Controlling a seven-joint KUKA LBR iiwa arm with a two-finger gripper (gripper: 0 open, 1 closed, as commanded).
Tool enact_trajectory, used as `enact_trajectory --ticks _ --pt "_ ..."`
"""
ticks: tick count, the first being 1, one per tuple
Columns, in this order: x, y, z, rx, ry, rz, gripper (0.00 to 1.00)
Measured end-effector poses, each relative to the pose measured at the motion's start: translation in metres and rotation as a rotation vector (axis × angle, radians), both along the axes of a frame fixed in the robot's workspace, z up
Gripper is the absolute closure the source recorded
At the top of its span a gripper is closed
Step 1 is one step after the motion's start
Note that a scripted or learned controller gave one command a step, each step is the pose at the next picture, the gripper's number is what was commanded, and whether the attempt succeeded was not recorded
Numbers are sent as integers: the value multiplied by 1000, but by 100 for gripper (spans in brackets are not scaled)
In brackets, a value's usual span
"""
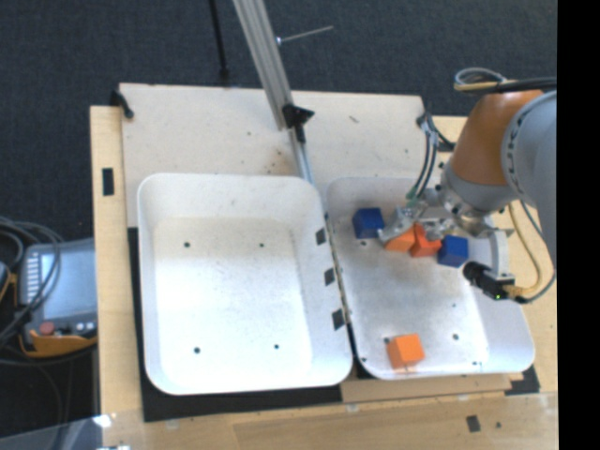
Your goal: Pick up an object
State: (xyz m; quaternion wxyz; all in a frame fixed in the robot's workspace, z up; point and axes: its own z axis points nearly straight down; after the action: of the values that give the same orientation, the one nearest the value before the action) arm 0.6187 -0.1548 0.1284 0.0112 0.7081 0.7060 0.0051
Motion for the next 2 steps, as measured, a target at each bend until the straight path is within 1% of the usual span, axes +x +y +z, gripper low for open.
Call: enact_trajectory --ticks 1,2 --pt "1 -1 10 -1 -5 -2 100" --pt "2 5 71 7 15 6 100"
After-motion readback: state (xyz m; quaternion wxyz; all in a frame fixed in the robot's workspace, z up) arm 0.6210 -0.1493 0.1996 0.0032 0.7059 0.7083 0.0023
